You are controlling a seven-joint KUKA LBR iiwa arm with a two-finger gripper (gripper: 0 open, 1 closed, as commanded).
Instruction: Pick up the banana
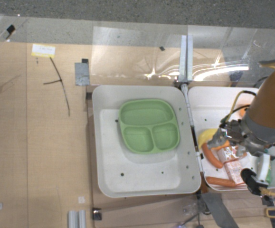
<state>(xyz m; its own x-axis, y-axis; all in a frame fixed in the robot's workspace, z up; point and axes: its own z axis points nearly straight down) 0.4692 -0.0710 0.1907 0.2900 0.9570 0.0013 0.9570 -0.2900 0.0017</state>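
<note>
1. The banana [206, 137] lies in the right bin [208, 103], close to the divider it shares with the left bin [104, 175]; only a yellow patch of it is visible, the rest hidden under the arm [270, 113].
2. The gripper [222, 139] hangs just beside the banana, on the side away from the divider. Whether its fingers are apart or together I cannot tell.
3. Crowding is the main hazard: a carrot [211, 156] lies just beside the banana toward the near rim, with a red-and-white packet [232, 160] and a second carrot [225, 181] farther that way.
4. I would centre over the yellow patch and come straight down (not across the carrot), closing across the narrow width.
5. Lift slowly; the curved skin will probably slip if gripped off-centre.
6. The green tray [149, 126], across the divider from the banana, plays no part.
</note>
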